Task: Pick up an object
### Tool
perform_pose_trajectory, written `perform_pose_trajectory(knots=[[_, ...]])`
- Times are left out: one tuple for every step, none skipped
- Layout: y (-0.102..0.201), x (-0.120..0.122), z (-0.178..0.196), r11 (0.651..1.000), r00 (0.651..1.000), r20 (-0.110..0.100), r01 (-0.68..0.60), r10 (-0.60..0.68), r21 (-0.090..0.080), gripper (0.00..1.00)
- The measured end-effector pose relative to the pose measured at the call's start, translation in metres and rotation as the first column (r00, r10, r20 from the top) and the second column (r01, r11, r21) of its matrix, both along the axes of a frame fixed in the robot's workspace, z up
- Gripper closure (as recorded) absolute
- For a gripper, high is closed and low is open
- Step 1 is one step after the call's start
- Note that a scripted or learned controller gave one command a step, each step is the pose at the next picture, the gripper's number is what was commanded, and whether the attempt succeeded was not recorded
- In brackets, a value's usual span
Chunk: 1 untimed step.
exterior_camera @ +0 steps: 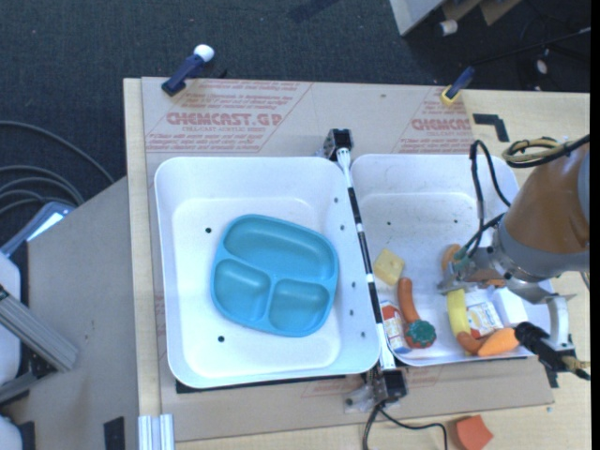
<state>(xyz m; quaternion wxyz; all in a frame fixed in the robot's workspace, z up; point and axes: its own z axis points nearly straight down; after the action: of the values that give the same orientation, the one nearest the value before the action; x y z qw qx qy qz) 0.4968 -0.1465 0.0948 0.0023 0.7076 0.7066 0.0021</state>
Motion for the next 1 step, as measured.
perform_pose_trajectory(knots=[[0.034, 0.0256, 0.1133, 1.0, 1.0, -0.006, -0.002, 0.002, 0.0, 1.0]])
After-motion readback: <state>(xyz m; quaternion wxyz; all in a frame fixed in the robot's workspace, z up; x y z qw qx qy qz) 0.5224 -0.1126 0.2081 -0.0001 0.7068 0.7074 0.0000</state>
